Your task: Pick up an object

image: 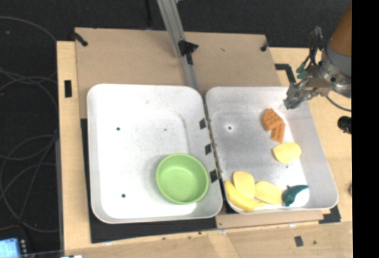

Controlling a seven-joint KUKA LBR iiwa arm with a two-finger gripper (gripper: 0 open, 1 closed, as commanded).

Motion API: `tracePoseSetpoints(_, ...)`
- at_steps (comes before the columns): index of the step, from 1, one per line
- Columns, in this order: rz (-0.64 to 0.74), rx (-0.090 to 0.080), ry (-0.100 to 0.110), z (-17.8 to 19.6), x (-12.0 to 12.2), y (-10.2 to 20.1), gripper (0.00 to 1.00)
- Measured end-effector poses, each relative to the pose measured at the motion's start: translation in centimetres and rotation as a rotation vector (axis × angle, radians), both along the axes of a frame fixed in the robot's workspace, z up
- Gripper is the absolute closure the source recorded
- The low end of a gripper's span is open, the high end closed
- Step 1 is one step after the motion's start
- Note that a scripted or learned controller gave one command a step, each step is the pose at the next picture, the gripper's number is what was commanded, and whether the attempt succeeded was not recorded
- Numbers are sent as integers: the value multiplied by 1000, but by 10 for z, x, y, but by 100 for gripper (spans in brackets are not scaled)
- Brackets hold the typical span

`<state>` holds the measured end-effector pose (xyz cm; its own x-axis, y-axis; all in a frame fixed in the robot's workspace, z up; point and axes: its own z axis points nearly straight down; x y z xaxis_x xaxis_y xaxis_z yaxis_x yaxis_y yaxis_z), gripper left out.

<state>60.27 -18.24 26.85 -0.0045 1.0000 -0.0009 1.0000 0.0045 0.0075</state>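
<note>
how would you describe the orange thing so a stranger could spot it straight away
Look in the right bin, in its upper right part, below the hand. The orange piece lies flat above a pale yellow piece; it alone is orange with a ridged look.

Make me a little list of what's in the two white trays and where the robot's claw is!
left tray: green bowl, near the front right corner
right tray: orange piece, yellow piece, yellow pile at the front, small teal thing
claw: above the right tray's back right corner, nothing seen in it
claw fingers: too small to tell
</note>
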Motion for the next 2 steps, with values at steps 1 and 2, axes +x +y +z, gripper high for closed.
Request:
tracePoseSetpoints(1,3,3,5,5,-3,58,100)
tracePoseSetpoints(2,4,3,7,4,-6,120,100)
